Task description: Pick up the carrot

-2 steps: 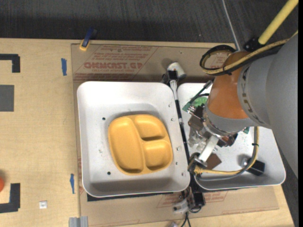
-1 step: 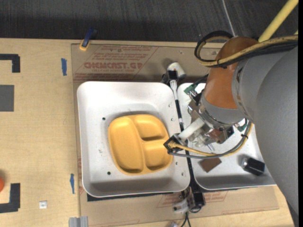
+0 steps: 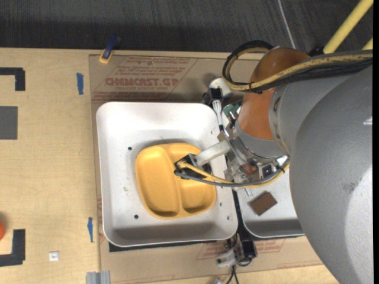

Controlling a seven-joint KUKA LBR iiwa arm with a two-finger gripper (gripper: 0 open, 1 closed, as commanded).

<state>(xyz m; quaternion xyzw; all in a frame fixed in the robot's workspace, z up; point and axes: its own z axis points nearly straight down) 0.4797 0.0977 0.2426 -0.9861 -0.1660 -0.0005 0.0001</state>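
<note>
My gripper [image 3: 241, 171] hangs low over the seam between the two white bins, under the orange wrist band [image 3: 260, 114]. The grey arm covers most of the right bin [image 3: 269, 228]. A yellow two-compartment dish [image 3: 160, 185] lies in the middle of the left bin [image 3: 118, 158], just left of the gripper. A small brown square piece [image 3: 262, 203] lies in the right bin, close below the gripper.
The bins rest on a cardboard sheet [image 3: 148, 76] on the wooden bench. A small orange-red thing [image 3: 2, 231] shows at the bench's far left edge, outside the bins. Blue tape marks [image 3: 80, 83] and a blue-yellow clip [image 3: 109, 49] lie near the cardboard.
</note>
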